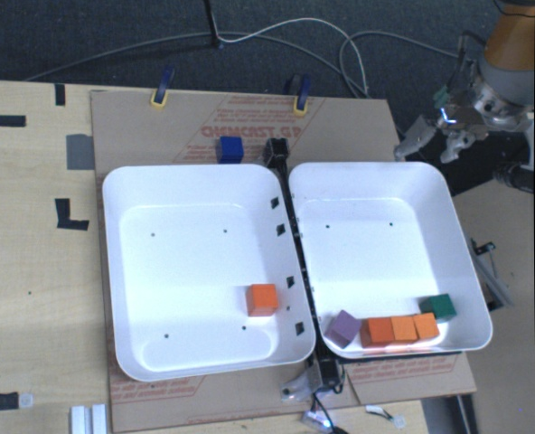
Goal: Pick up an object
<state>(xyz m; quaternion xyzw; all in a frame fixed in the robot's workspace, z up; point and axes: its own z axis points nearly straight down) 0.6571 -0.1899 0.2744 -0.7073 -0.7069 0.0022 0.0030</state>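
Observation:
An orange cube (262, 299) lies in the left bin (132, 197), near its front right corner. Along the front wall of the right bin (430, 183) sit a purple block (342, 328), a row of orange blocks (401, 330) and a green block (439, 307). My gripper (433, 143) hangs open beyond the right bin's far right corner, above the bench and outside the bin. Nothing is between its fingers (412, 142). It is far from all the blocks.
A blue block (230, 148) rests on the cardboard sheet behind the left bin. Black clips (276, 152) join the two bins along the middle seam. Cables (340, 52) trail over the dark floor at the back.

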